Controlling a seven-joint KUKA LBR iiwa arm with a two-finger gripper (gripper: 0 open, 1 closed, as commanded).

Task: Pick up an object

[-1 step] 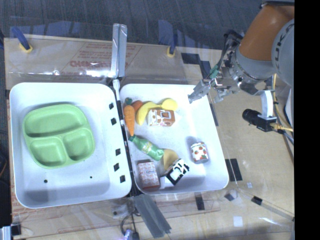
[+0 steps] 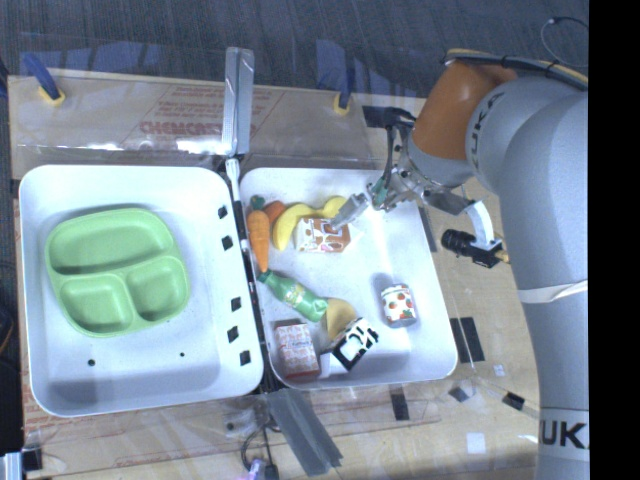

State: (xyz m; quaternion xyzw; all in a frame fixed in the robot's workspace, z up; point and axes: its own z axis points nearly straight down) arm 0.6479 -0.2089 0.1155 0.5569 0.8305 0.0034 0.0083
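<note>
The right bin [image 2: 425,268] holds several toy foods: an orange carrot [image 2: 258,236], a yellow banana [image 2: 291,220], a white carton with orange print [image 2: 322,236], a green bottle [image 2: 293,295], a small jar with a red label [image 2: 398,305], a brown box [image 2: 296,349] and a black-and-white block [image 2: 355,344]. My gripper [image 2: 347,212] reaches down at the bin's upper middle, its tip just above the white carton and beside the banana's right end. I see nothing between its fingers.
The left bin [image 2: 40,368] carries a green divided tray [image 2: 118,268]. A grey divider bar [image 2: 237,98] stands between the bins at the back. My arm [image 2: 520,168] covers the bench's right side.
</note>
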